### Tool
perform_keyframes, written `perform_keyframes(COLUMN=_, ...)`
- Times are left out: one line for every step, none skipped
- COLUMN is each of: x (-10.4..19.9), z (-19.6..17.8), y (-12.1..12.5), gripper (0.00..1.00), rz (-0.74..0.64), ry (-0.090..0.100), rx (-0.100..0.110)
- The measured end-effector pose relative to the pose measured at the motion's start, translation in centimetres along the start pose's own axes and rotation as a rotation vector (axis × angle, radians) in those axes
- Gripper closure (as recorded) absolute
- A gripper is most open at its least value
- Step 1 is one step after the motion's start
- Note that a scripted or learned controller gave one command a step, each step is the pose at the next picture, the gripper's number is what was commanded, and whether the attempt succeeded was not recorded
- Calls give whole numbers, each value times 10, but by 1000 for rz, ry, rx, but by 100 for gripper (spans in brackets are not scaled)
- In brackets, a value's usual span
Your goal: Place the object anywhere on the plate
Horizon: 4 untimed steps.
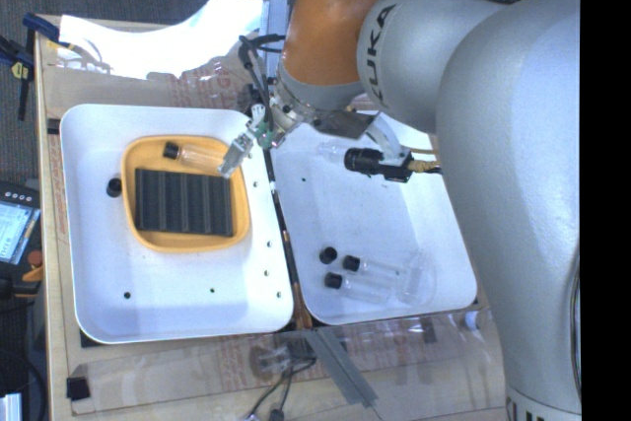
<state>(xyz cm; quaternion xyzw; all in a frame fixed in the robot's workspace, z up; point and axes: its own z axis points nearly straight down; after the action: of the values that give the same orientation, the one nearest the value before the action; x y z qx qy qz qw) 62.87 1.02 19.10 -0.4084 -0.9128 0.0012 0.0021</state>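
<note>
Gripper (240, 153) over plate (148, 230) right rim, vial (195, 153) beside it.

A single fixed camera sits above the bench (197, 372) and looks down at a slant, taking in the left bin (89, 301) and the right bin (434, 251) side by side. It stands fairly near, so both bins span most of the picture's width. The grey arm (493, 94) enters from the right and looms large, covering the right bin's far corner and the right side.
</note>
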Motion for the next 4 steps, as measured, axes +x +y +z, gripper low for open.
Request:
perform_keyframes(x=0, z=0, y=0, gripper=0, rz=0, ry=0, rx=0)
perform_keyframes(x=-35, z=-55, y=-32, gripper=0, rz=-281, ry=-6, rx=-4)
perform_keyframes(x=-57, z=-94, y=-77, gripper=0, rz=-593, ry=-8, rx=-3)
perform_keyframes(x=-38, z=-74, y=-107, gripper=0, rz=-948, ry=-2, rx=-1)
